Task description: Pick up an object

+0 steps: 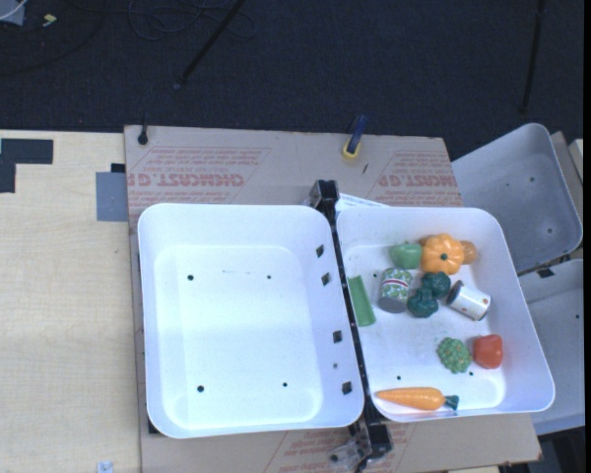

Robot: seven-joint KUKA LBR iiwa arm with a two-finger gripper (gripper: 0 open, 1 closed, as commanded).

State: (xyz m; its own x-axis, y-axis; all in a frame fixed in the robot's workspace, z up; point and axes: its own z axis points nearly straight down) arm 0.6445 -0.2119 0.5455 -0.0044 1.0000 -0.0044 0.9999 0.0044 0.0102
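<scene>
Claw state: cannot tell; best target is the carrot (410,397), lying apart near the right bin (517,264) front wall.

rig, rt side | grey metal plate (517,190) | rounded corner | few sm dark holes

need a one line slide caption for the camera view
Two white bins side by side on a bench; the right bin holds toy produce, including a carrot, a small pumpkin and a tomato.
</scene>
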